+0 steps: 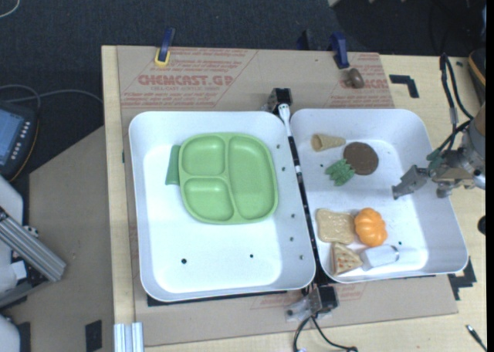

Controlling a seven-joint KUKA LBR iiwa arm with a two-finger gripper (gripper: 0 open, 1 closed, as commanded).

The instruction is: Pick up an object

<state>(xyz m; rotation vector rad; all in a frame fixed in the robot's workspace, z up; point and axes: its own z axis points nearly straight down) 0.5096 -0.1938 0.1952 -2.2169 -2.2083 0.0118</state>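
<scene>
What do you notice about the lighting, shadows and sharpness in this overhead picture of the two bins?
Camera view: lighting is even and soft, with no strong glare on the white bins; the green plate and orange pumpkin cast only faint shadows; the whole image is slightly soft, so the end effector at the right bin's edge looks blurred; the dark floor beyond the bench is dim.

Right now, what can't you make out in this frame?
- Gripper, camera view: small and blurred at the right bin's edge; finger state unclear.
- Arm: cut off by the right frame edge.
- White item beside the orange pumpkin: blends into the bin, identity unclear.
- Green cloth: mostly hidden under the green tray.
</scene>
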